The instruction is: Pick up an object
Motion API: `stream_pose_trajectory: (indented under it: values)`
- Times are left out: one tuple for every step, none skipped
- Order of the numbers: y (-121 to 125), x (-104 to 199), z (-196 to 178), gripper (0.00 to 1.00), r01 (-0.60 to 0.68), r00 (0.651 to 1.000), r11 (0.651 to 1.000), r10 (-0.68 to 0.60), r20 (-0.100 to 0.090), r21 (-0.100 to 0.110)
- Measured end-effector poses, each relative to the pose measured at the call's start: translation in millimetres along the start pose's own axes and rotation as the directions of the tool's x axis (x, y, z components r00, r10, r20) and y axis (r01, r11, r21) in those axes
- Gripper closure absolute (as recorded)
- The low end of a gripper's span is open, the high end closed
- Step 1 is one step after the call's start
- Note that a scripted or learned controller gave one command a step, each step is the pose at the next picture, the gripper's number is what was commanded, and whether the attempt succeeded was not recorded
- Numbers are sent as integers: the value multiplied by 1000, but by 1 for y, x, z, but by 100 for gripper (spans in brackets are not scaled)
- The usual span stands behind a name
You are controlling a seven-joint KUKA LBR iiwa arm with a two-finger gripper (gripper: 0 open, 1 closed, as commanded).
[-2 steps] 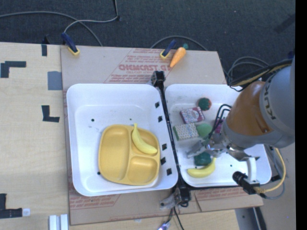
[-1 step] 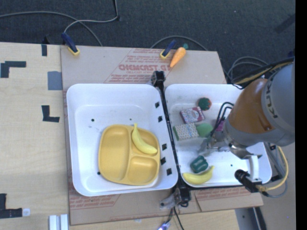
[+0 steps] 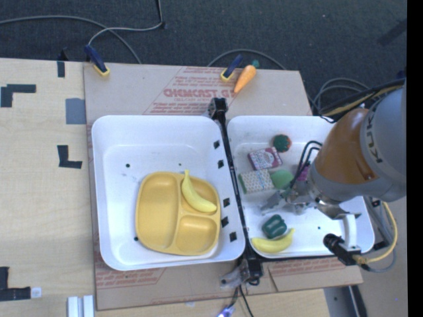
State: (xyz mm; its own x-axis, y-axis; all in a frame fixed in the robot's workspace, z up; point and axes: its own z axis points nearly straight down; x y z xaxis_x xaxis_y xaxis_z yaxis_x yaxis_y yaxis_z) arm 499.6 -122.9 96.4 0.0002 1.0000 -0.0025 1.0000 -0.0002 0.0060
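Gripper [image 3: 285,202] low in right bin [image 3: 301,125], finger state impossible to tell; green pepper [image 3: 274,226] just below it, banana [image 3: 271,244] beside; second banana [image 3: 197,195] on yellow tray [image 3: 158,210].

Two shallow white plastic bins [image 3: 106,177]; yellow divided tray [image 3: 165,223] bearing a yellow banana [image 3: 197,197]. Dark green pepper [image 3: 275,226], second yellow banana [image 3: 272,244], pink-and-white printed box [image 3: 264,158], green-speckled grey block [image 3: 256,181], orange carrot [image 3: 244,78]. Grey arm [image 3: 370,157], orange band.
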Motion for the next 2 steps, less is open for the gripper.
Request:
stream_pose_trajectory:
  values:
    - [90,-21,-50,0,1,1000,1000,-1,-1,5]
    - [167,-19,7,0,0,1000,1000,0,-3,5]
